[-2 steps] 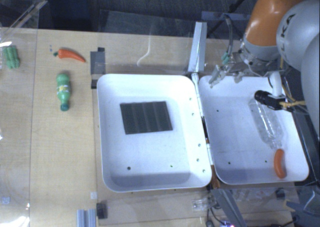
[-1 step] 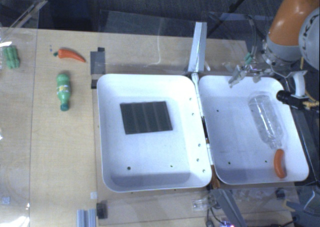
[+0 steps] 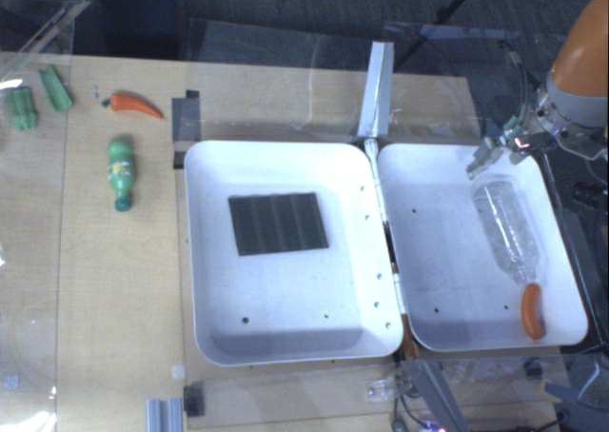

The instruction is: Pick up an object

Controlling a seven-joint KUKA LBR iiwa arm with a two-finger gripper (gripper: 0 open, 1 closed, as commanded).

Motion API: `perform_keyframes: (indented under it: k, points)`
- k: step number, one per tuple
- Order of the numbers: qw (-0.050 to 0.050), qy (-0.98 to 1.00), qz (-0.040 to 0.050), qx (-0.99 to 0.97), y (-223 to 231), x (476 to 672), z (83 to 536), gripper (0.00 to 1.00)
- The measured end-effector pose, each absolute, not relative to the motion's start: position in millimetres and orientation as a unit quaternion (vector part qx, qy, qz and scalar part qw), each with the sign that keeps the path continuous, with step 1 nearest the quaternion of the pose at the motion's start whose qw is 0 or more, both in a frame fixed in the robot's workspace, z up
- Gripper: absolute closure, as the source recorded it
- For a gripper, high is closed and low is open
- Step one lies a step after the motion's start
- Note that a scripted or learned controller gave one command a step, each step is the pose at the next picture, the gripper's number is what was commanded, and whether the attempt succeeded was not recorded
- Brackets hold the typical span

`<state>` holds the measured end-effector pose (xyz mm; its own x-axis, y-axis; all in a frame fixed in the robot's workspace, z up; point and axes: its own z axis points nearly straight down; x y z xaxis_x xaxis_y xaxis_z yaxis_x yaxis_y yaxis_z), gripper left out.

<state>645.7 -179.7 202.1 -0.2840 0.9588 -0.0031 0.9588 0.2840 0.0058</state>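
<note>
White bins (image 3: 285, 344); dark ribbed mat (image 3: 279, 223); clear bottle (image 3: 506, 225); orange sausage (image 3: 532, 312); green bottle (image 3: 120, 173); orange-red pepper (image 3: 135, 105); tan surface (image 3: 95, 278).
</note>
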Motion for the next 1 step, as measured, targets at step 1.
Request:
perform_keyframes:
  k: [1]
  points:
    - [0.007, 0.802, 0.0034, 0.598, -178.7, 648.0, 215.1, 1.00]
